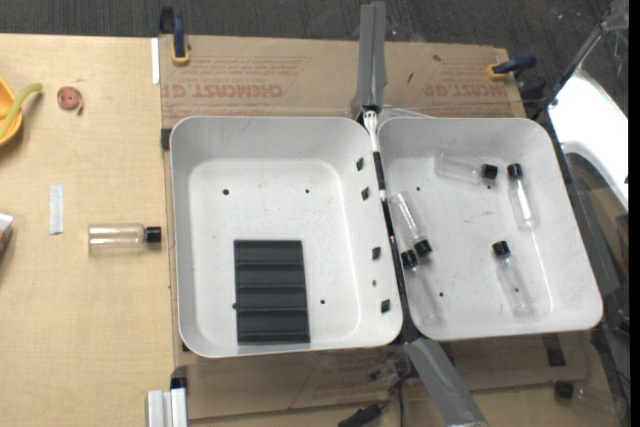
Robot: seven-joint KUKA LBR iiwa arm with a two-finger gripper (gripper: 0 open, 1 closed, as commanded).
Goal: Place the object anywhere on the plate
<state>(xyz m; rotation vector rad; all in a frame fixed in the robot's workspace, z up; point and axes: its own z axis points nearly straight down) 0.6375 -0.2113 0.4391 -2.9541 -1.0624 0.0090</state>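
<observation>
Left bin (200, 155): a dark ribbed plate (270, 292) lies flat at its near side, nothing on it. Right bin (560, 165): five clear, black-capped vials (519, 199) lie scattered, two just beside the left wall, all well apart from the plate. Gripper state: cannot tell. Another vial (122, 235) lies on the bench (80, 335), left of both bins.
</observation>
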